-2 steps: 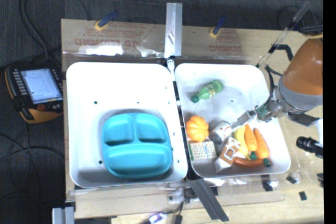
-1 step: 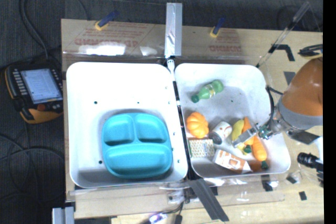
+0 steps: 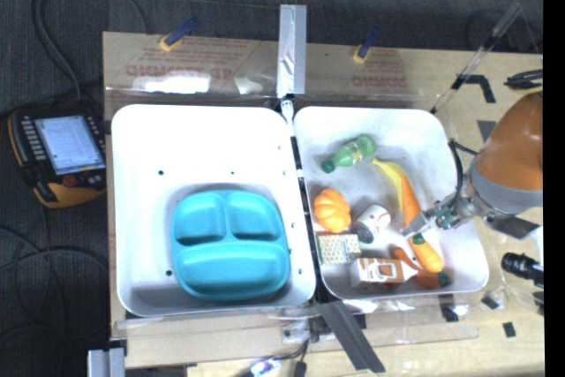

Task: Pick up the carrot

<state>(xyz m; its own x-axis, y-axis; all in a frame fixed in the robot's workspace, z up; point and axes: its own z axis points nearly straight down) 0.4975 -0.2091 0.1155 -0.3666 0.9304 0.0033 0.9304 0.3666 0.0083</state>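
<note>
Gripper [image 3: 439,220] sat low in the right bin [image 3: 441,132], near its right wall, at the end of the grey arm [image 3: 503,181] that reached in from the right under an orange band [image 3: 523,137]. Whether it was open or closed could not be told; the tip was small and blurred.

Just near-left of the tip lay a carrot [image 3: 427,253], short, orange, its green end towards the tip. It looked close to the gripper, perhaps touching; nothing showed it gripped. A second, longer orange piece [image 3: 410,200] lay just left of the tip, running far to near beside a banana [image 3: 388,169].

Farther off in that bin lay a green bottle [image 3: 348,153] towards the far side. A small pumpkin [image 3: 332,209] lay by the left wall. A white cup [image 3: 372,221] stood in the middle, a checked block [image 3: 337,248] nearer, and a carton [image 3: 381,271] lay on its side at the near wall, touching the carrot's left.

In the left bin [image 3: 141,146] sat a blue tray [image 3: 231,245] with compartments, towards the near side.

On the floor at far left lay a pendant [image 3: 58,150] with a lit screen.
</note>
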